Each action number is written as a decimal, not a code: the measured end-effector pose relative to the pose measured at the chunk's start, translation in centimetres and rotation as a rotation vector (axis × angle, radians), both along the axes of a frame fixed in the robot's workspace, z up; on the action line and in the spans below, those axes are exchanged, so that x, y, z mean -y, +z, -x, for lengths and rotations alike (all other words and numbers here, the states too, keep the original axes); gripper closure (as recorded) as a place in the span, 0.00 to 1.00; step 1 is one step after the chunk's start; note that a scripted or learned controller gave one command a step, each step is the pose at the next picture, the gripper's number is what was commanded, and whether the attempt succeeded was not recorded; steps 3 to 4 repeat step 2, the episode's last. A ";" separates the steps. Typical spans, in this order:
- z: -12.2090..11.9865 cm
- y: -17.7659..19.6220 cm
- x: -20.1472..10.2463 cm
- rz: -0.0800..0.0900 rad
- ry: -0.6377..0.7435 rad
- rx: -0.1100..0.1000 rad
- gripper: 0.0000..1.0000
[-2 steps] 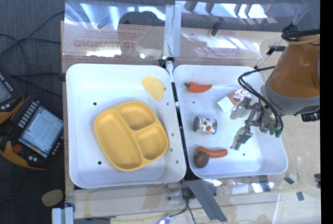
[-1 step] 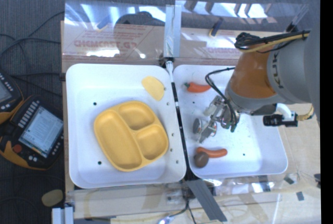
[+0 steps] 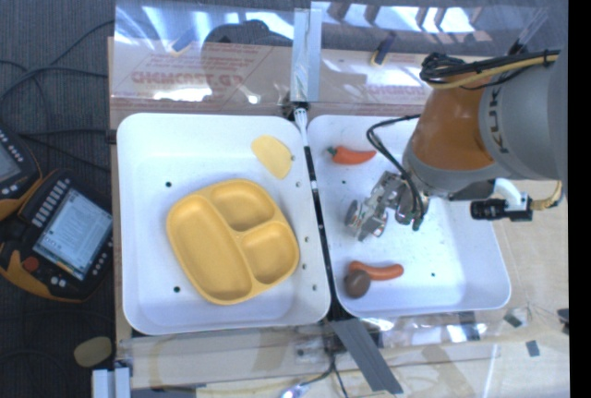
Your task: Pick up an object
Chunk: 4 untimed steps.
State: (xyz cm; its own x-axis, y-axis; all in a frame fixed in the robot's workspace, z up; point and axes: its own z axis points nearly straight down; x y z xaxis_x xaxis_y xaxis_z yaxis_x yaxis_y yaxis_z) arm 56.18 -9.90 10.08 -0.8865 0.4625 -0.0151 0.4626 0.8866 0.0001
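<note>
Fingers [image 3: 367, 221] seemingly apart, nothing between.

Yellow tray [image 3: 231, 239]; orange carrot [image 3: 351, 155]; white bins [image 3: 138, 202]

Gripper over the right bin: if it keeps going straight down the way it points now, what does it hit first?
Most likely bare floor of the right bin. The gripper points down over open white between the small carrot above and the brown-tipped orange piece below. Depth is hard to judge from this slanted view.
</note>
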 end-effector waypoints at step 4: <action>3.4 11.4 -14.4 -0.006 0.083 -0.013 1.00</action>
